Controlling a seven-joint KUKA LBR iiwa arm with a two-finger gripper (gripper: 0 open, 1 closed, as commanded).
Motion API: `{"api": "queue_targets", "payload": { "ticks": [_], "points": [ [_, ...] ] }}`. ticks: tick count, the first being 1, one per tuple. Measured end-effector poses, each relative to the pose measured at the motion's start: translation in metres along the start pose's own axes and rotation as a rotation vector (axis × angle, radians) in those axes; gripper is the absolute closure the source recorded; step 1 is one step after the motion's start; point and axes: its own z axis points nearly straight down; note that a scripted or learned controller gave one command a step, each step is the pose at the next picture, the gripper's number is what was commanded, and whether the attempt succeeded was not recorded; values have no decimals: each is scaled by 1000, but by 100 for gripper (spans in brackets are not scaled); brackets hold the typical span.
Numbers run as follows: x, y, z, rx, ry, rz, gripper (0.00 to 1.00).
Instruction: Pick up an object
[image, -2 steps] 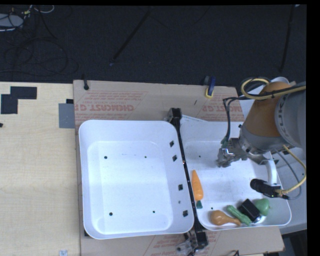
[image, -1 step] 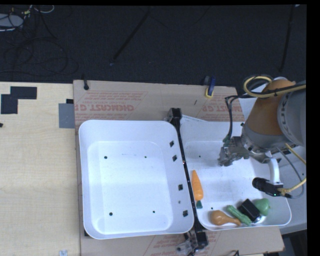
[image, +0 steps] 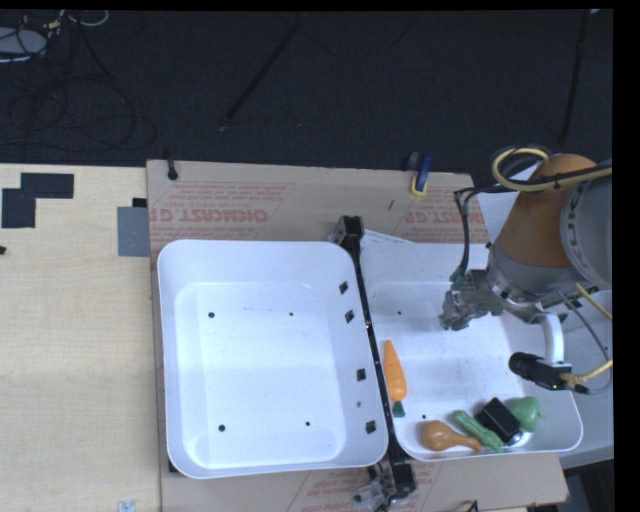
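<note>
orange carrot (image: 394, 369): a candidate for the pick, lying in the right bin (image: 430, 300) against its left wall, long axis running toward the near edge, with a small green tip at its near end.
other candidates: a tan gourd-shaped piece (image: 446, 435), a green pod-like piece (image: 478, 428), a black block (image: 497, 418) and a round green piece (image: 524, 410), bunched in the near right corner of that bin, some touching or overlapping.
tool (image: 458, 309): low over the far middle of the right bin, well apart from the carrot and from the corner bunch; nothing visible between its fingers.
tool state: too small and dark to judge, so i cannot tell whether it is released or clenched.
left bin (image: 170, 300): white, just beside the right bin.
progress: by my reading nothing is picked yet; choosing a piece, descending and closing are all left.
hard to make out: the tool's tip, and where one piece ends and the next begins in the corner bunch.
worktop (image: 70, 330): pale wood, with cardboard under both bins.
</note>
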Motion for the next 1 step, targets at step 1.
{"api": "queue_targets", "payload": {
  "ticks": [1],
  "points": [
    [-2,-1,-9,0,0,3,100]
  ]
}}
